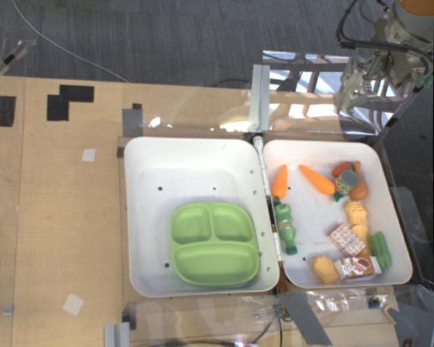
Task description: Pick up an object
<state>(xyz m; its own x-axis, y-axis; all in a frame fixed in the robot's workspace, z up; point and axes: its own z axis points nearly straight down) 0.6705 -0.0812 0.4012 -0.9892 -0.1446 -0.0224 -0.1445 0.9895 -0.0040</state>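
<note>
Toys: small plastic food pieces [349,223] crowd right white bin [298,268], mostly along its far-right wall.
Gripper [356,85]: above bin's back edge; finger state unclear.

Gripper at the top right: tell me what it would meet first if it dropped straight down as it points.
Likely the bench edge or far rim of the right white bin, not the toys. The gripper hangs beyond that bin's far edge; depth is uncertain from this slant.

The arm [407,17] showed an orange band at its top end above a pale grey wrist housing. Black cables looped around its left side. Below hung the gripper [358,85], a cluster of light metallic parts with thin pale fingers.
</note>
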